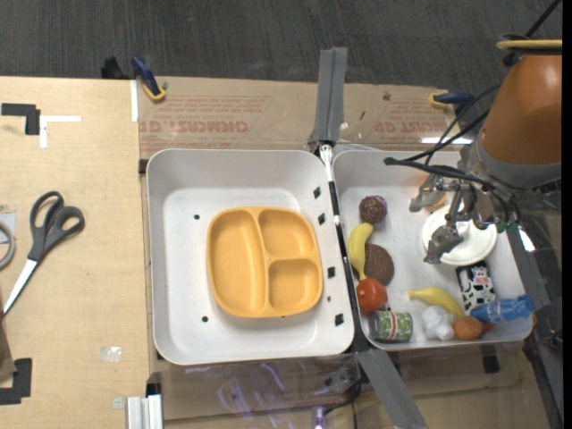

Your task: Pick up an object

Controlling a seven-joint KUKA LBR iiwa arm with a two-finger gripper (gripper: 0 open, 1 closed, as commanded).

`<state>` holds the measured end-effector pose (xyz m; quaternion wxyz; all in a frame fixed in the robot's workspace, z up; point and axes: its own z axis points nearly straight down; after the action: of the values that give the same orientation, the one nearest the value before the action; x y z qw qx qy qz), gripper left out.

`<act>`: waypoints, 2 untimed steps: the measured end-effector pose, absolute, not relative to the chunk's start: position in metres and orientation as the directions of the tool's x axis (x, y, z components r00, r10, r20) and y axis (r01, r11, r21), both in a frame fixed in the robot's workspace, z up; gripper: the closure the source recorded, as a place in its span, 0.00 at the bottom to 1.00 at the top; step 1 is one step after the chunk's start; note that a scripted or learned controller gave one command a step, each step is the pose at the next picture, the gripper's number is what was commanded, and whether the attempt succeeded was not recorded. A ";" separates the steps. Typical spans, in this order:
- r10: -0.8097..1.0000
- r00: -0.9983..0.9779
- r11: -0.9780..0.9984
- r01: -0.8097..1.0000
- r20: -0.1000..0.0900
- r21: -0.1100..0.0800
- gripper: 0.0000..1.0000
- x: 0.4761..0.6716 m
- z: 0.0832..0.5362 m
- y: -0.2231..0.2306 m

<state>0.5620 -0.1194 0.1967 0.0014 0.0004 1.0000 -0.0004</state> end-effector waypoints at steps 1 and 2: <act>0.194 -0.981 0.981 0.194 -0.005 0.001 0.00 0.585 0.094 -0.096; 0.335 -0.942 0.942 0.335 -0.005 0.000 0.00 0.558 0.094 -0.133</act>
<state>0.5581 -0.1326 0.0942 0.0025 0.1700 0.9854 -0.0002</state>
